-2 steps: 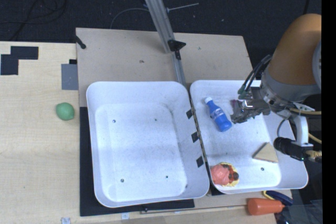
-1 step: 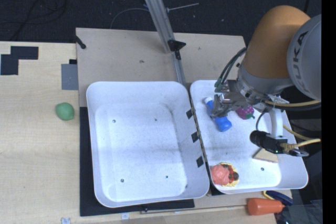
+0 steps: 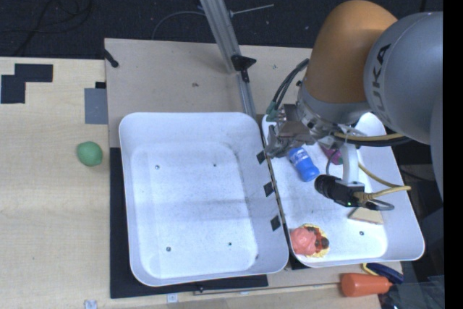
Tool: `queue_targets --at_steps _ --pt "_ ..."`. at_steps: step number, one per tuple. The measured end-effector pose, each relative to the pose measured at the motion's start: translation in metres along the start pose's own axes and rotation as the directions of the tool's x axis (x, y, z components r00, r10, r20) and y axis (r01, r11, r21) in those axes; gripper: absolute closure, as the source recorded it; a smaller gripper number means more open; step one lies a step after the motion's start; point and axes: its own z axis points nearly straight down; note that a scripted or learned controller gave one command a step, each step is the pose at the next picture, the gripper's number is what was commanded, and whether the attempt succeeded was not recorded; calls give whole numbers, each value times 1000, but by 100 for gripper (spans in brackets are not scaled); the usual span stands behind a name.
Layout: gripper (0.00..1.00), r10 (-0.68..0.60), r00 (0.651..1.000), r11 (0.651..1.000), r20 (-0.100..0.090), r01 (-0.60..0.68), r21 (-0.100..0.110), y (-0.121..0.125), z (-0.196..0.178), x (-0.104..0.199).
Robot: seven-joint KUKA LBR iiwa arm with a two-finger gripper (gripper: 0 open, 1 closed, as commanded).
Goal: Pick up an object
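Target pick: small blue bottle (image 3: 304, 164), lying on its side in the right bin (image 3: 365, 236), up near the wall it shares with the left bin (image 3: 188, 192). It looks like light, rigid plastic. The round body is likely slick and could roll or squirt out of a pinch, so I'd take it across the middle of the barrel, square to its long axis.

End effector (image 3: 278, 142) sits low at that shared wall, with the bottle just beside it toward the arm side and a little nearer the camera. I can't see it grasping the bottle. Released or clenched, I can't tell, since the wrist blocks it.

Other candidates: a red-and-orange lump (image 3: 309, 240) at the right bin's near edge, which is probably soft. A green ball (image 3: 90, 153) lies out on the surface (image 3: 43, 213), well apart.
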Motion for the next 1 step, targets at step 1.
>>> queue_targets --at_steps 1 --pt "100 1 1000 1000 1 -1 2 16 21 48"
